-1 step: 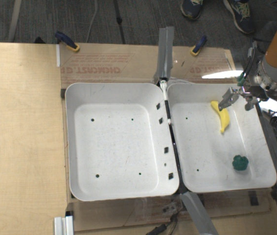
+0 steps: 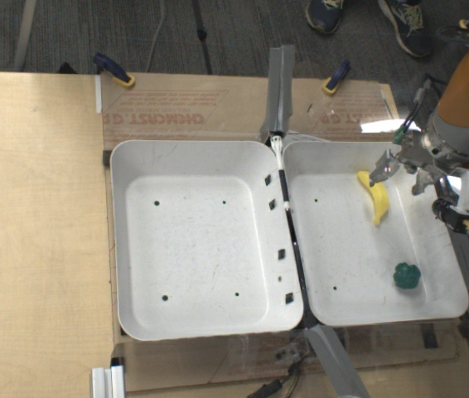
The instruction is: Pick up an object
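- You have two candidates in the right-hand shallow white plastic bin (image 2: 359, 309): a small curved yellow toy banana (image 2: 376, 200) near the far right of the floor, and a lumpy dark green rubbery-looking ball (image 2: 407, 276) closer to the near right corner, well apart from the banana.
- Your grey two-finger gripper (image 2: 400, 172) sits at the bin's right wall, just beside the banana's upper end; the fingers look spread, one tip near the fruit and the other out toward the rim, with nothing between them.
- Expect the banana to be light and fairly stiff, probably hollow plastic (so it may skate on the smooth bin floor if you nudge it sideways).
- Take it across the narrow width at mid-body, fingers square to the curve, not along its length, where the tapering ends would squirt out.
- The green ball looks softer and grippier, but rounder; it could roll toward the wall.
- The left-hand white bin (image 2: 135, 247) offers nothing to pick.
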Controlling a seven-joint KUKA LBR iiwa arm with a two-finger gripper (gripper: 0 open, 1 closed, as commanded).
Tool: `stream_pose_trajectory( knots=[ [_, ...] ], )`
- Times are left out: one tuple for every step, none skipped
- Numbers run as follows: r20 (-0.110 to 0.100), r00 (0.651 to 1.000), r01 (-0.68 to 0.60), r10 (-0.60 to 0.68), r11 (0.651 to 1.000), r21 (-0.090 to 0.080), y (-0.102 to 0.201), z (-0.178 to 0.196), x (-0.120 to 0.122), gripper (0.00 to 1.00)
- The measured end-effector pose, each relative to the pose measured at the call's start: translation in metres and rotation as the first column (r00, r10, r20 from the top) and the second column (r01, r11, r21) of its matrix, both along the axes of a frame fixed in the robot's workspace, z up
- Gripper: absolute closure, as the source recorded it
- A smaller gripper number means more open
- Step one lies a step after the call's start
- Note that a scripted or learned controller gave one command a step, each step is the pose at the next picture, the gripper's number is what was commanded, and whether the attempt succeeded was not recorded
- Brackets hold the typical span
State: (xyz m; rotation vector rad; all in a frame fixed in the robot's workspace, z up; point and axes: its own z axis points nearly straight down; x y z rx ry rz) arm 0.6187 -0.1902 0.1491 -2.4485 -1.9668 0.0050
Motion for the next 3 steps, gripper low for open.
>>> stream_pose_trajectory(
  knots=[
    [-0.001, 0.999, -0.043, 0.043, 0.999, 0.001, 0.022, -0.059, 0.005, 0.0],
    [0.0, 1.0, -0.012, 0.012, 1.0, 0.002, 0.086, -0.058, -0.086, 0.0],
    [0.001, 1.0, 0.027, -0.027, 1.0, 0.0, 0.038, 0.027, -0.141, 0.0]
  ],
)
